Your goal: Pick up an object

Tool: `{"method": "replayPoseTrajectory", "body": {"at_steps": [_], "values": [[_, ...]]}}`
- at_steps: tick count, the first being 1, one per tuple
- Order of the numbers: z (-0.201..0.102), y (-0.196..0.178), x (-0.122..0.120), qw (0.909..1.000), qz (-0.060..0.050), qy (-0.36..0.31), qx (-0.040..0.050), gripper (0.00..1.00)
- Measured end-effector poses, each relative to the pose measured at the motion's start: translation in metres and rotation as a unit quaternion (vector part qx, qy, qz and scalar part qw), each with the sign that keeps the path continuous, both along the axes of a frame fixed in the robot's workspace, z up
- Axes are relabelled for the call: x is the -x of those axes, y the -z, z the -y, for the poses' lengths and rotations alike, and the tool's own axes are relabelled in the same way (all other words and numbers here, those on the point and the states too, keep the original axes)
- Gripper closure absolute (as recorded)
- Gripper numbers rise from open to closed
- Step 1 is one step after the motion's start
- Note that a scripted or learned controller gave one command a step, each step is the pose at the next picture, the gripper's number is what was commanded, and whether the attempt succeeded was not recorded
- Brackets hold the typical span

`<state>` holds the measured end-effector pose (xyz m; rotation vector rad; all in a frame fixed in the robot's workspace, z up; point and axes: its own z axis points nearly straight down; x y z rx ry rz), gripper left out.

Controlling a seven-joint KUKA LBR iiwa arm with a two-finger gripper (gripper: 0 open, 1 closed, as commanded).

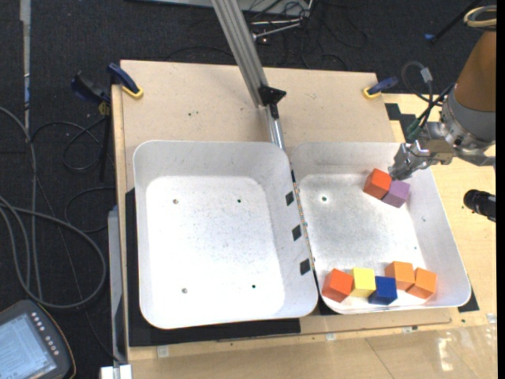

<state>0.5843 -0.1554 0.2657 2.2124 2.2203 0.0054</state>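
Observation:
An orange cube and a purple cube lie touching in the upper right part of the right bin. My gripper hangs just above and right of them, its tip close over the purple cube. A row of cubes rests along the bin's front wall: an orange one, a yellow one, a blue one, and two more orange ones.
The left bin sits beside the right one, with a slanted metal pole rising from behind the seam between them. Clamps hold the board's back corners. A black knob sticks out at the right.

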Motion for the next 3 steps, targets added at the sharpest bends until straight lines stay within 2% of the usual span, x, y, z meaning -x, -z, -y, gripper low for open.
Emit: {"method": "replayPoseTrajectory", "body": {"at_steps": [1, 2, 3], "values": [[-0.045, 0.009, -0.001, 1.0000, -0.004, -0.002, -0.0019, 1.00], [-0.101, 0.022, 0.007, 1.0000, -0.005, -0.002, -0.0022, 1.00], [-0.158, 0.033, 0.006, 1.0000, -0.005, -0.003, -0.0022, 1.00]]}}
